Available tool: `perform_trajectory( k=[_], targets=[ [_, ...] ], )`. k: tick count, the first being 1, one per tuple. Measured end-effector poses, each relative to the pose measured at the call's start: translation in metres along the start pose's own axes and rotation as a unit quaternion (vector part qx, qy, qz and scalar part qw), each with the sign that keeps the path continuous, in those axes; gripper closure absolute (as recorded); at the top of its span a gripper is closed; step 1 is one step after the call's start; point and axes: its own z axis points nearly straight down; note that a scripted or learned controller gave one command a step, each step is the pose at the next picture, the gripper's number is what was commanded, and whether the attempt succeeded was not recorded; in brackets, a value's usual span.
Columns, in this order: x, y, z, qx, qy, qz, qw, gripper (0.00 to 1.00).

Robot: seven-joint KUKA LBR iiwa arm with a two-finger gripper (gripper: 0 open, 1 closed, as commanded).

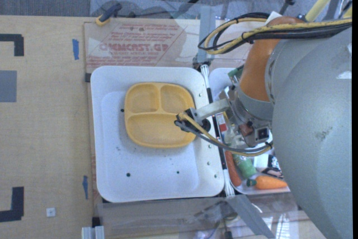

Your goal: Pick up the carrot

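Note:
The carrot (pixel 272 182) is orange with a green stub and lies at the near end of the right bin (pixel 219 76), close to its front edge. My gripper (pixel 245 132) hangs over the middle of that bin, just beyond the carrot, and the wrist and arm cover most of it. Nothing can be seen held in it.
A yellow divided plate (pixel 158 113) lies in the left bin (pixel 145 176). Beside the carrot are a green item (pixel 244 165) and a long red-orange item (pixel 232 169) along the right bin's left wall. The big grey arm hides the rest of the right bin.

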Motion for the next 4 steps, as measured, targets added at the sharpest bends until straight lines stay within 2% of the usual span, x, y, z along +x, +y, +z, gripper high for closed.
perform_trajectory(
  k=[1,2,3,4],
  targets=[
    [-0.01,0.048,0.004,0.001,-0.002,-0.001,1.0,1.0],
    [-0.002,0.089,0.013,0.002,-0.002,-0.245,0.9694,1.0],
    [0.002,0.047,0.015,0.0,-0.001,-0.16,0.9871,1.0],
    [0.021,0.03,-0.021,-0.001,0.002,-0.031,0.9995,1.0]
  ],
)
